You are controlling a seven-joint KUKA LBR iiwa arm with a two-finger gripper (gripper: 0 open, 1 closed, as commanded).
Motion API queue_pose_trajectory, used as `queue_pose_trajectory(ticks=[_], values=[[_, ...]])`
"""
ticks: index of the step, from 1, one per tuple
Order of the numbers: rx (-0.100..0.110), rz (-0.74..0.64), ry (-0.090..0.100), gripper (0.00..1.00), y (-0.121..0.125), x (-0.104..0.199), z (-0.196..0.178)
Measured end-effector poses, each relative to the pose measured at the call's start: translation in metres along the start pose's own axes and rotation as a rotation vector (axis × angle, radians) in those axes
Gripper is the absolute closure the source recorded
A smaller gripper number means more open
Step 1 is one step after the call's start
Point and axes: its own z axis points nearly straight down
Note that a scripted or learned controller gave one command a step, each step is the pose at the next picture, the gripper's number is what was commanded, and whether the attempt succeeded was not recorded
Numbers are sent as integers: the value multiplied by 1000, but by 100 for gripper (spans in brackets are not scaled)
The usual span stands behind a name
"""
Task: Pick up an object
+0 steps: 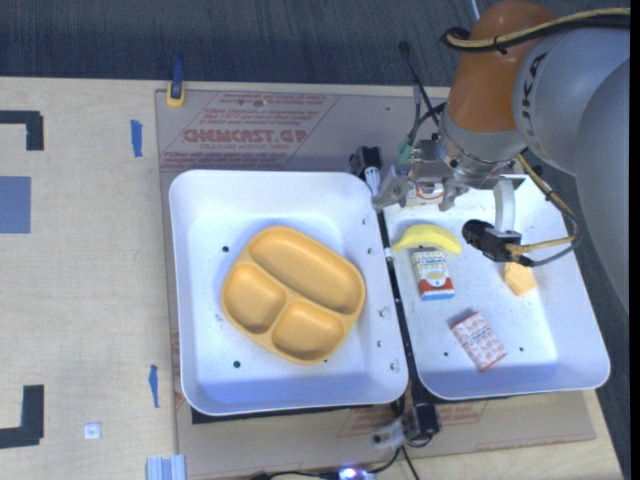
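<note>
Yellow and curved, a small banana (427, 236) lies at the far left corner of the right bin (565, 363), close to the wall that meets the neighbouring bin. The pincer (425, 190) sits over that same corner, just beyond the banana. How wide it stands cannot be told from this angle, and nothing can be seen in its grasp.

Just in front of the banana, almost touching it, lies a small white carton (433, 273) with red and blue print. Nearer the front of the bin, a pink patterned box (478, 340) lies at a slant, apart from the carton. A pale orange wedge (520, 279) rests toward the right side.

The left bin (195, 203) holds a yellow divided tray (292, 293) with three hollows, set askew near its middle.

Both bins stand on a brown sheet (260, 128) with red lettering, which lies on the pale wooden surface (80, 298). The arm's orange band (495, 68) shows above the pincer.
</note>
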Motion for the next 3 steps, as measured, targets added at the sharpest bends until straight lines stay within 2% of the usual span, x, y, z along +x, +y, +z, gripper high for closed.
queue_pose_trajectory(ticks=[1, 2, 3], values=[[-1, 1, -2, 100, 0, -1, -10], [6, 3, -1, 100, -118, 34, 1], [5, 2, -1, 100, -140, 135, 10]])
